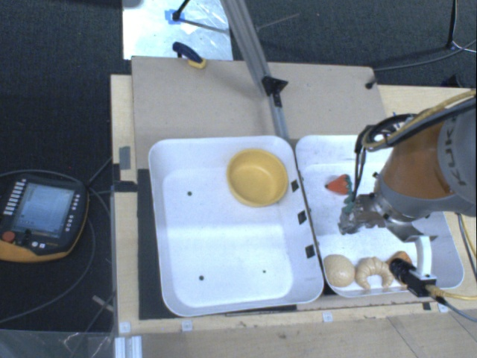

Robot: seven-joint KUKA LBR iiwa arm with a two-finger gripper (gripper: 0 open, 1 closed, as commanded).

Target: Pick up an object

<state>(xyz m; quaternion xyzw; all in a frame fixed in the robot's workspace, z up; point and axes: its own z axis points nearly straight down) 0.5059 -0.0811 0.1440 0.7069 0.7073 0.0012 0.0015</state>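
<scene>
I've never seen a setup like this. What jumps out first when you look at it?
Probably the yellow bowl, bright against the back of the left white bin. Next, the grey and orange arm reaching in from the right, its tool low over the right bin beside a small red object. Along that bin's near edge lie a pale egg-like object and a croissant-shaped one.

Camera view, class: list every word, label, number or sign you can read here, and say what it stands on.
No text can be read.
Teach pendant on the floor: its screen and buttons are too blurred to read.
Grey arm: faint dark marks at the picture's edge, illegible.
White bins, yellow bowl: no markings that I can see.
</scene>
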